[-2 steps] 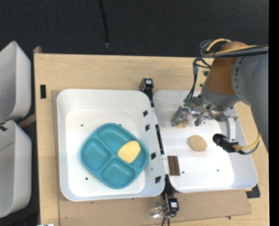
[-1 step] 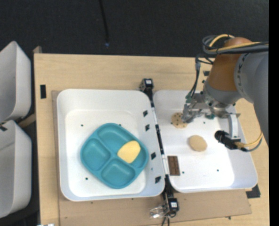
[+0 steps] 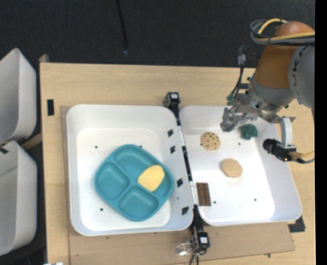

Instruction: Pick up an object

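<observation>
**Inventory: bench, 2 white bins**

1. Cookie: round, tan w/ dark specks, flat on floor of the bin on view's right. Ref. point for all entries below.
2. Gripper: just up and view-right of cookie, low over the same bin's far end, not touching cookie. Open or closed: can't tell from this angle. Grey arm w/ orange band rises from it, further up and right of cookie.
3. Green lump: small, teal-green, on bin floor view-right of cookie and slightly up, just beside gripper. Contact w/ gripper: can't tell. Nearest pick candidate.
4. Tan bun: pale round pc., below and a little right of cookie, near but apart.
5. Brown bar: small dark rectangle, well below cookie, against the bin's wall beside the centre seam.
6. Teal plate: divided, 3 compartments, down and view-left of cookie, across the seam, flat in the other bin.
7. Yellow pc.: rounded, on teal plate, in the compartment closest to cookie.
</observation>
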You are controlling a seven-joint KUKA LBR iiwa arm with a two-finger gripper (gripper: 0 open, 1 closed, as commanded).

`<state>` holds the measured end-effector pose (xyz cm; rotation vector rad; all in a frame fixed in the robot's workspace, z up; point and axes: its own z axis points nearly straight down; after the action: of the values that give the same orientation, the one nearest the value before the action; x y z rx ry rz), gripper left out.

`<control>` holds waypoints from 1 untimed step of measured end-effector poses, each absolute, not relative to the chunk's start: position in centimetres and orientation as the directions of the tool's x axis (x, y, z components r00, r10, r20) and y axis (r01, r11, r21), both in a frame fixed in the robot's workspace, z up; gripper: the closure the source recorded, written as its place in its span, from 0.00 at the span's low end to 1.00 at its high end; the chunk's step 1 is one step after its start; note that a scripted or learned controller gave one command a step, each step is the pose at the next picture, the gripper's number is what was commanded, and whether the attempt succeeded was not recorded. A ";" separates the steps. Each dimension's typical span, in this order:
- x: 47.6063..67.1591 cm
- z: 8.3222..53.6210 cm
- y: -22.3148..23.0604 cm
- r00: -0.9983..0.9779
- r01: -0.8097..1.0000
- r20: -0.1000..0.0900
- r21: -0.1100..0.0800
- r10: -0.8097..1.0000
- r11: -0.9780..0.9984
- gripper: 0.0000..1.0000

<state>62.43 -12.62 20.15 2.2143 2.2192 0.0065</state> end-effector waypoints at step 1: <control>62.6 25.2 -12.8 -0.003 1.000 -0.002 0.007 1.000 0.003 1.00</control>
<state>62.56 -12.77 25.23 2.2143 2.2200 0.0056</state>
